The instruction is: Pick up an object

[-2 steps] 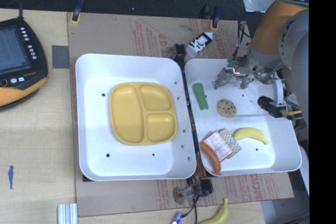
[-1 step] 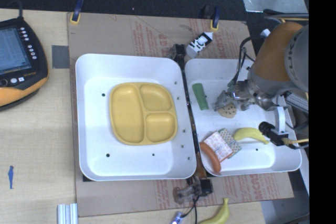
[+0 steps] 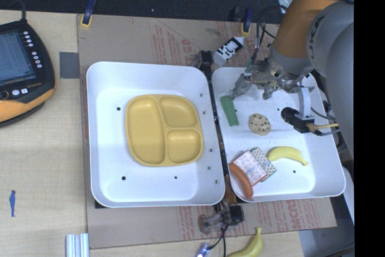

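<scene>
Start with the right bin, where the things you could pick up lie. A green block lies flat near the bin's left wall, with its long side running roughly front to back. A round speckled cookie sits just to the right of it, apart from it. Nearer the front, a banana lies on its side. To its left is a red-and-white packet, which rests against an orange sausage at the front left corner.

The tool hangs over the far part of this same bin. The green block is the closest thing to it: the block's far end lies just in front of the tool's left side, and you cannot tell whether the two touch. The cookie sits a little in front of the tool, while the banana, packet and sausage are well apart from it. From this angle you cannot tell whether the tool is spread or pressed together. The grey and orange arm comes in from the right behind it.

The left bin holds a yellow divided plate near its middle. Out on the worktop, a handheld controller with a screen rests at the far left. A second banana lies in front of the bins, at the picture's lower edge.
</scene>
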### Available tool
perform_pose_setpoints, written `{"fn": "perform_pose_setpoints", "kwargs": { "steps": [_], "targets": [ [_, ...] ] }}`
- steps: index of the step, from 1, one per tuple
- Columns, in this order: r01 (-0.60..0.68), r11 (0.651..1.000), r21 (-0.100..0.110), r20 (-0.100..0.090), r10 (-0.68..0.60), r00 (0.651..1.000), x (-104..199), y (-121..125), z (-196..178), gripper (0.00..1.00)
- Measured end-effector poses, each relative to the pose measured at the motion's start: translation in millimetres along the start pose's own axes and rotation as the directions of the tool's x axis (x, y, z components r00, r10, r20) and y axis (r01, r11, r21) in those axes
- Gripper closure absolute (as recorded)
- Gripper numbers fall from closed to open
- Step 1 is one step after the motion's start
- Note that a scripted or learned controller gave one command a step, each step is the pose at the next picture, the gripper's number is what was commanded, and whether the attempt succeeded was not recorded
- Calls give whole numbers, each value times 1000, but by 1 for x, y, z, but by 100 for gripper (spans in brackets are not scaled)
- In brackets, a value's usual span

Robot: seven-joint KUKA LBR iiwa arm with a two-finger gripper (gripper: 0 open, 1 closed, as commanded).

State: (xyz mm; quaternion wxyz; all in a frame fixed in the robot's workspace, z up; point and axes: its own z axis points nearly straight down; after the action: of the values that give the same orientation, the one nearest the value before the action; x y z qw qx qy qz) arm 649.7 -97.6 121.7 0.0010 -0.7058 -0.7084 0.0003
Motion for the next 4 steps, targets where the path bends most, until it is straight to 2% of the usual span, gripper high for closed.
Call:
{"fn": "perform_pose_setpoints", "kwargs": {
  "steps": [1, 2, 3, 4],
  "targets": [
    [0, 1000, -6, 2, 0, 1000, -4, -10, 26, 0],
    [0, 1000, -6, 4, 0, 1000, 2, -11, 26, 0],
    [0, 1000, -3, 3, 0, 1000, 1, 3, 26, 0],
    [0, 1000, 2, 3, 0, 1000, 3, -30, 30, 0]
  ]
}}
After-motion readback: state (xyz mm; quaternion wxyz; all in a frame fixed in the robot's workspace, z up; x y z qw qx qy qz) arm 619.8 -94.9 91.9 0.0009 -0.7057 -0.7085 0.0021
